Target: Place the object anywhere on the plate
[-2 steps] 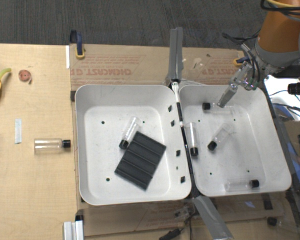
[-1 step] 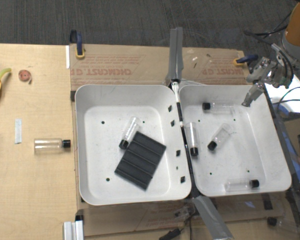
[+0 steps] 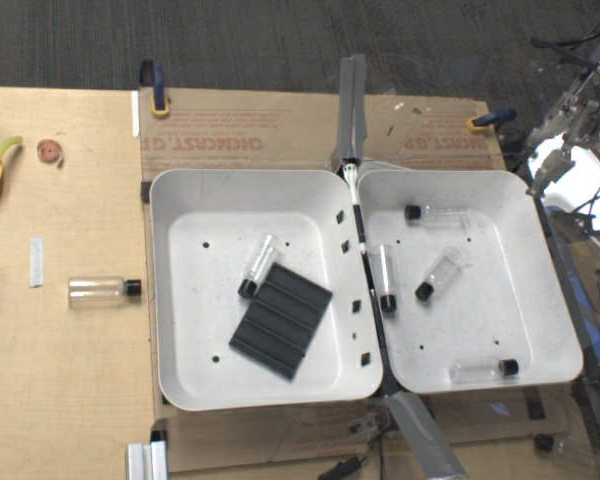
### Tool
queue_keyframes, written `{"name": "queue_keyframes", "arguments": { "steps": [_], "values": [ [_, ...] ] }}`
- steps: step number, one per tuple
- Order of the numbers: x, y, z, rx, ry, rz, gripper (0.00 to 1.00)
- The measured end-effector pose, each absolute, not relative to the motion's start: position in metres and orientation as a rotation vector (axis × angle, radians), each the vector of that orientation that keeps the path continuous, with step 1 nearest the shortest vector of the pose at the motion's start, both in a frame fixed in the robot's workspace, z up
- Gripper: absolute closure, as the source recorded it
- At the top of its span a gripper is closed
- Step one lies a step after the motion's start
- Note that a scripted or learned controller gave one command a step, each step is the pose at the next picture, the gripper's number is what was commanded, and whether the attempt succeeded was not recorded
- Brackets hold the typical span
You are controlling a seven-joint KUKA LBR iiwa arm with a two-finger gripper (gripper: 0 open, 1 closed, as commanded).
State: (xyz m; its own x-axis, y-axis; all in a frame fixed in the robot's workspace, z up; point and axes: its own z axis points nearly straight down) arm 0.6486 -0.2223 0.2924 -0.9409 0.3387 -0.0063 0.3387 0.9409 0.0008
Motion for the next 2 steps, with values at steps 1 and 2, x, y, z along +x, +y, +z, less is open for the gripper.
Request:
{"name": "queue_keyframes", "arguments": {
  "steps": [1, 2],
  "values": [
    [0.651, -0.223, 0.332, 0.527, 3.091, 0.000, 0.00],
    [0.652, -0.222, 0.423, 0.266, 3.125, 0.000, 0.00]
  ]
}}
